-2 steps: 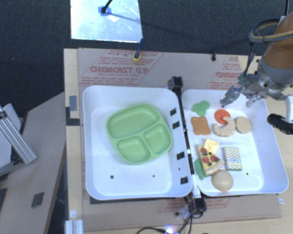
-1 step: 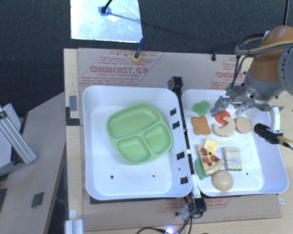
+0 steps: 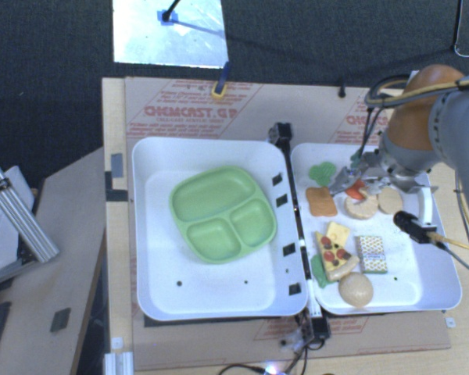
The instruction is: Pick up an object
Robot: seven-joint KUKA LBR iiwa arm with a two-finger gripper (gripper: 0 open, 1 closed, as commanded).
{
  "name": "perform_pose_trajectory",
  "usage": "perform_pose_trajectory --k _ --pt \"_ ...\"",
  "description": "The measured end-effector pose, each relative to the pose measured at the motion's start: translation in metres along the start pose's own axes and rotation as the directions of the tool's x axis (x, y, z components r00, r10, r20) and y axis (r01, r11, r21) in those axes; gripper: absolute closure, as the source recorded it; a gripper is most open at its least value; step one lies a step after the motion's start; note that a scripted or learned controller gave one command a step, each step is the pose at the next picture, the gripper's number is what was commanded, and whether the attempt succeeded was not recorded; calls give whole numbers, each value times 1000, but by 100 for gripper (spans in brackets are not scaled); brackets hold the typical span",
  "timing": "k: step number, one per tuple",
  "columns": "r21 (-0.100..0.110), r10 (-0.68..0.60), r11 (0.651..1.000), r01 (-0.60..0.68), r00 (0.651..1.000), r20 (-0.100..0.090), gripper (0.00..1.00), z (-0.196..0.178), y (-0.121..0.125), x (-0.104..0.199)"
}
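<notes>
Camera view, looking down at a slant on two white bins side by side.

Left bin [image 3: 152, 209]: holds a green divided tray [image 3: 222, 212], three compartments, roughly centred.

Right bin [image 3: 438, 276]: holds the toy food. Green leafy piece [image 3: 324, 172] at upper left, toast-coloured slice [image 3: 321, 202] just below it. Round beige piece with red on top [image 3: 361, 206] near the middle, pale round disc [image 3: 390, 201] just right of it. Lower down: pizza slice [image 3: 336, 251], small patterned box [image 3: 371, 254] beside it, tan round bun [image 3: 356, 289] nearest the front edge.

Arm [image 3: 445, 123] in from the right, over the upper part of right bin. Gripper [image 3: 358, 180] low over the bin, just above the red-topped round piece, between leafy piece and pale disc. Fingers' state: cannot tell, tips blurred against the clutter. Nothing visibly between them.
</notes>
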State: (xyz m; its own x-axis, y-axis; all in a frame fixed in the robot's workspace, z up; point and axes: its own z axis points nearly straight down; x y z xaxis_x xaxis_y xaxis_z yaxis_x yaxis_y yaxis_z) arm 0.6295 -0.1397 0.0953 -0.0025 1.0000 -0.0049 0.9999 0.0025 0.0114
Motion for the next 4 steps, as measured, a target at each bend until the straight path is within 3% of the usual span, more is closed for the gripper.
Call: perform_pose_trajectory --k 1,2,4 --pt "-10 -2 1000 2 1000 2 0 3 6 -1" --pt "1 -1 1000 1 1000 -2 100 -3 3 -1" --pt "3 -1 1000 1 1000 -3 100 -126 14 -10"
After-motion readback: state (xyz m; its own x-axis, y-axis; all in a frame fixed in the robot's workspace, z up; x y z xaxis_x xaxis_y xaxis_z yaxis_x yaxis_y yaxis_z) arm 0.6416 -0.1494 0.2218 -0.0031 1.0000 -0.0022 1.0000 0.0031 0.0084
